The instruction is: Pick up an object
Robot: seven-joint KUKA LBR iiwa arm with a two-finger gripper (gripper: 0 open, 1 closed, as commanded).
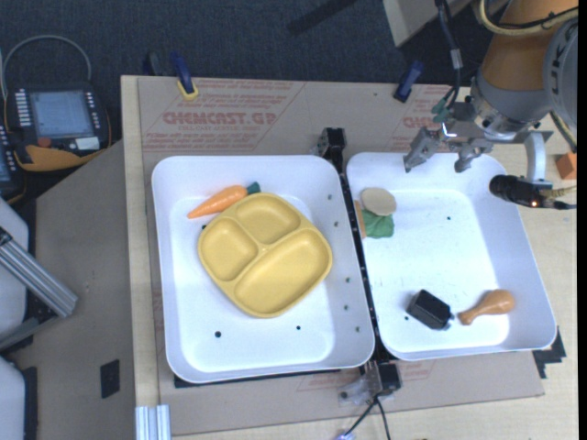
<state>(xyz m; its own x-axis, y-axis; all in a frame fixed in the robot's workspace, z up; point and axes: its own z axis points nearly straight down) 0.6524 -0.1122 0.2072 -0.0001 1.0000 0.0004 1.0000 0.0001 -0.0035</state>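
Right bin (514, 246): three candidate objects. A tan disc (377, 200) lies at the bin's left wall, overlapping a green piece (380, 225) just below it; a black block (429, 309) sits near the front edge, with a brown drumstick (487, 306) just beside it on the right, the two apart. None of these is lifted; all rest on the bin floor. Gripper (444, 157): poised over the back rim of the right bin, its two fingers spread apart with nothing between them, well apart from the disc and farther from the block and drumstick. The arm (527, 44), grey with an orange band, enters from the upper right. Left bin (174, 273): a yellow divided plate (264, 255) lies near the centre, and an orange carrot (216, 201) lies at its upper left edge, touching or nearly touching the plate's rim. Both bins sit side by side on a brown board (275, 117).
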